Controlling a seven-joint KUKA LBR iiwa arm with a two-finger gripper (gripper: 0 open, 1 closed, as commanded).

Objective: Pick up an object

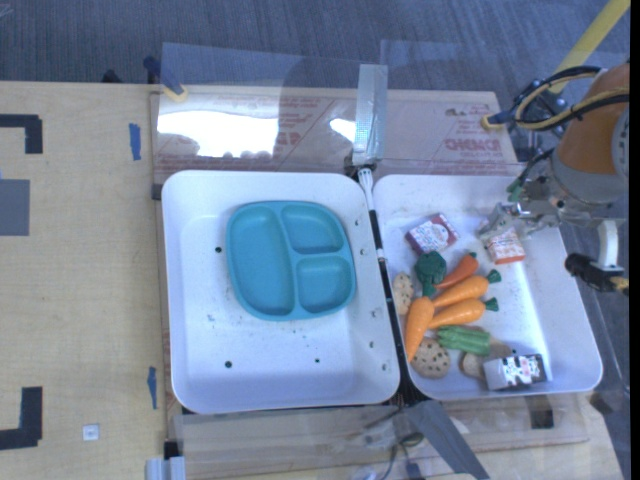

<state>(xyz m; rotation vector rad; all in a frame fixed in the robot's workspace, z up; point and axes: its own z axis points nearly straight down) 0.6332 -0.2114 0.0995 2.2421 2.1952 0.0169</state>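
Note:
My gripper (518, 215) hangs over the upper right part of the right bin (575, 343), below the grey wrist and orange band. A small white and orange packet (506, 249) lies right under it, close to touching. A red and white carton (432, 235) sits to the left. In the middle of the bin lie three orange carrots (460, 313), a green broccoli piece (431, 270), a green cucumber (465, 339), cookies (431, 359) and a dark carton (516, 370).
The left bin (190, 298) holds a blue divided plate (291, 259). A clear plastic sheet (260, 118) and a metal divider post (369, 113) stand behind the bins. Cables (540, 103) loop beside the arm at the upper right.

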